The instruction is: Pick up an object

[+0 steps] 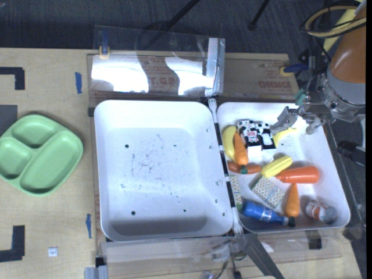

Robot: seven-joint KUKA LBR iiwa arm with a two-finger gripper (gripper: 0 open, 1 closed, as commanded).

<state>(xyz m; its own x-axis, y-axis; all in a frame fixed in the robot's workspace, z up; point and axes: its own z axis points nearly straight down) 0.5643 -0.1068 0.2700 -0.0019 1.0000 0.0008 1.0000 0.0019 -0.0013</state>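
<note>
Two bins (pixel 116 121); gripper (pixel 299 120) above right-bin clutter.

Robot lab setup. Wooden table (pixel 46 68) with black tape marks, two white bins (pixel 157 167), toy food in the right one, clear plastic shield (pixel 157 54) behind. Tripod legs (pixel 192 4) on dark carpet, cables by the arm (pixel 349 68).

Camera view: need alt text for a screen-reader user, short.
A grey robot arm with an orange band reaches in from the right, its gripper hovering over the top of the right bin, which holds toy food: a banana, carrots and a blue bottle. The left bin sits beside it, and a green divided plate lies on the bench far left.
</note>
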